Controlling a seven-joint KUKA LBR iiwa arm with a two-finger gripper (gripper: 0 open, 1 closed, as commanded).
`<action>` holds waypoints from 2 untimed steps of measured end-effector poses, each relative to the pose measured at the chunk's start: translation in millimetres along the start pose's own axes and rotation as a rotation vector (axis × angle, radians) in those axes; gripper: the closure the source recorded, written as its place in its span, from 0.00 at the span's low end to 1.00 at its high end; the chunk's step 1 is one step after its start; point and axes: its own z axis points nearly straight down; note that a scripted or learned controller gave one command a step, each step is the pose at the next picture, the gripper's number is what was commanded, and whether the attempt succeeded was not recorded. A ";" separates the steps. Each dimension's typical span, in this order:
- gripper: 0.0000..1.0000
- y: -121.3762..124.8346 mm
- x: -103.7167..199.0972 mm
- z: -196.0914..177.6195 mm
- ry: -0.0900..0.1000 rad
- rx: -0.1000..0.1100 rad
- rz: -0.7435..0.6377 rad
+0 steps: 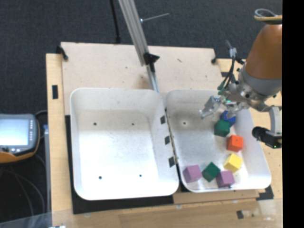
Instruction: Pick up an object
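Two bins side by side on the bench: left bin at frame centre-left, right bin at centre-right, rims touching mid-frame. All blocks sit in right bin, along its right and lower sides. Uppermost block just under the gripper, next block touching below it. Further down the right side, one block, then another. Lower edge row: three blocks close together. Arm enters upper right. Slanted rail upper centre. Monitor far left, off the bench.
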 end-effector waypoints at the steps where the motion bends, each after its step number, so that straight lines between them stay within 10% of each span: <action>1: 0.00 -57.9 -17.0 -189.0 -0.003 -0.011 -0.001; 2: 0.00 -18.8 5.6 -277.7 -0.004 -0.011 -0.002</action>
